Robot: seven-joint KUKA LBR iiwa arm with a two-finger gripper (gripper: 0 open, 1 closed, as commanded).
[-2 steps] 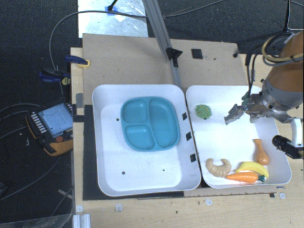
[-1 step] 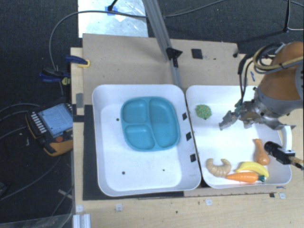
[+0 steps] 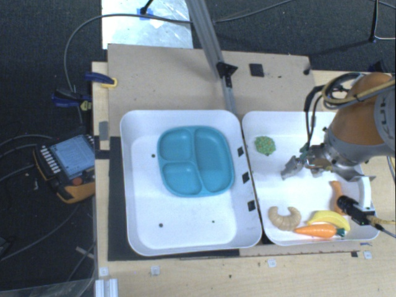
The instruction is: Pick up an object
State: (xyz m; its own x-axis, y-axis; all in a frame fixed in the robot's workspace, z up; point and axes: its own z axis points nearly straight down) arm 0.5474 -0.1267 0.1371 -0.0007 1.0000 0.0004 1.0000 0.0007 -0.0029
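The gripper (image 3: 289, 169) hangs over the right bin (image 3: 272, 122), its fingers spread apart and holding nothing. The broccoli (image 3: 265, 145) lies up and to the left of it, near but apart. The croissant (image 3: 284, 218), carrot (image 3: 316, 231) and banana (image 3: 330, 218) sit along the bin's near edge, below the gripper. The left bin (image 3: 142, 228) holds a blue tray (image 3: 195, 160).

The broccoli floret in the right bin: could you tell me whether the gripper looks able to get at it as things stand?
Probably yes. The broccoli floret lies alone on bare floor of the right bin, nothing touching or covering it, and the gripper hangs just beside it.
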